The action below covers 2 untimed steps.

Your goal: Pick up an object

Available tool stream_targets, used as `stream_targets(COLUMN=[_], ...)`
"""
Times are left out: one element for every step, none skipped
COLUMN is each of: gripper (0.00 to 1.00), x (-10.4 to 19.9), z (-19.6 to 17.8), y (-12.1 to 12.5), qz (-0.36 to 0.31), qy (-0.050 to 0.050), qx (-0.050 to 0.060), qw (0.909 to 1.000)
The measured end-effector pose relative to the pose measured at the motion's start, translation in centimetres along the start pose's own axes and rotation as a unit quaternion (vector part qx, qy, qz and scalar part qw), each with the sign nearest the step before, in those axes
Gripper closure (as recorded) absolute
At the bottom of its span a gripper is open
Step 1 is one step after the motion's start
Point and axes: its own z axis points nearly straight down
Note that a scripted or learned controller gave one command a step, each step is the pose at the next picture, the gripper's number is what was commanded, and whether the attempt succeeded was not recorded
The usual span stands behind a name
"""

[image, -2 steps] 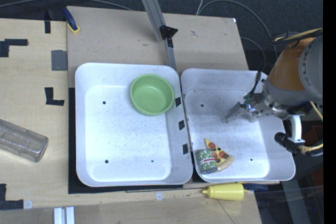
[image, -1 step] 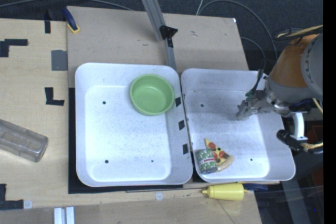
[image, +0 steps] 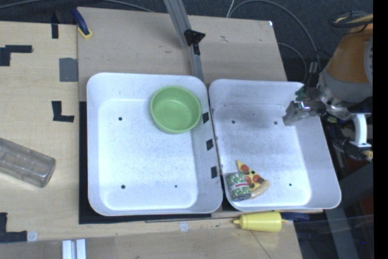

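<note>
The grey two-finger gripper (image: 293, 115) is hovering over the upper right edge of the right-hand shallow white bin (image: 315, 191), low on its grey arm with the orange band (image: 350, 57). At this size and angle it is impossible to tell how far it is parted, and nothing is showing in its grasp.

Inside that right-hand bin, the only candidates are sitting well apart from the gripper, at the bin's lower left corner: a small printed green packet (image: 238, 186) touching a flat toy pizza slice with red and green toppings (image: 253, 180). A round green plastic bowl (image: 176, 109) is resting in the neighbouring left-hand white bin (image: 109, 191), up by the divide.

The risks are looking plain. Both small items are lying flat and crowding the bin's wall, so a descending grasp is likely to be striking the rim or sliding off the thin slice. Their touching also means one closure may be nudging both away.
</note>
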Motion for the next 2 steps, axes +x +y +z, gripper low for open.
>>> stream_targets(gripper=[1.0,1.0], x=[0.42,0.43], z=[-6.18,-5.51], y=[0.69,0.69], qz=[0.0,0.0], qy=[0.0,0.0], qx=[-0.001,0.003], qw=[1.0,1.0])
